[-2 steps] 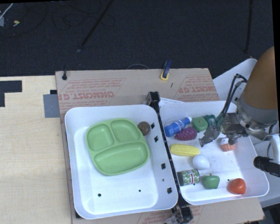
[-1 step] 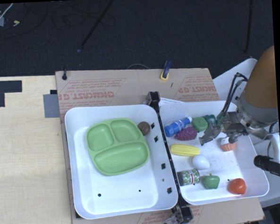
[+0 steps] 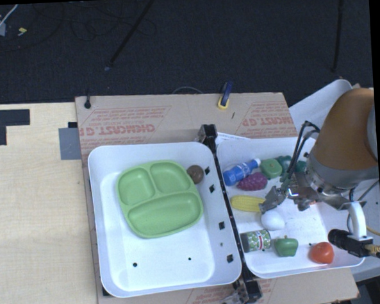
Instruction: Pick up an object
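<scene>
Clutter fills the right bin — a blue bottle, a purple bunch of toy grapes, a green block, a yellow corn cob, a white egg-shaped piece, a small jar with a green label, a green pepper and a red tomato. The crowding gives the program plenty of candidates for picking up an object, though neighbours sit close. The left bin bears a green divided plate with a small brown ball at its edge, probably there as a drop zone.

The gripper hangs low in the right bin, angled towards the corn cob and the white egg-shaped piece, just above both. Whether its tips are spread or pressed together I cannot tell — they blur into the items beneath. Nothing is visibly pinched, so I judge the grasp not yet made.
</scene>
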Action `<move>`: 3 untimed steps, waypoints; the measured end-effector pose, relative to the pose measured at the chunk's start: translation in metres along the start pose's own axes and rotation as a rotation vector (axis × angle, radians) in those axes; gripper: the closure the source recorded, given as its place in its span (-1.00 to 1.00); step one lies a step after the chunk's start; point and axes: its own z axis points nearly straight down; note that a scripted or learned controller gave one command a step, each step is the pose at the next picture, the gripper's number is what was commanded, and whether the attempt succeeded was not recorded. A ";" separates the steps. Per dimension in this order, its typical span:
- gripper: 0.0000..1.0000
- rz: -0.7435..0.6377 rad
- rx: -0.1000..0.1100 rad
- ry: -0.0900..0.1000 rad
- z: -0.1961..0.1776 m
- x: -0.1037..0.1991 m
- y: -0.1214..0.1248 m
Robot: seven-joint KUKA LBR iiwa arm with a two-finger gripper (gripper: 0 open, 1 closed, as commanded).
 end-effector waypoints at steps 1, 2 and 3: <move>-1.00 0.000 -0.001 0.000 0.049 0.002 0.009; -1.00 0.000 0.000 0.000 0.103 0.004 0.008; 1.00 0.009 0.000 0.001 0.091 0.002 0.008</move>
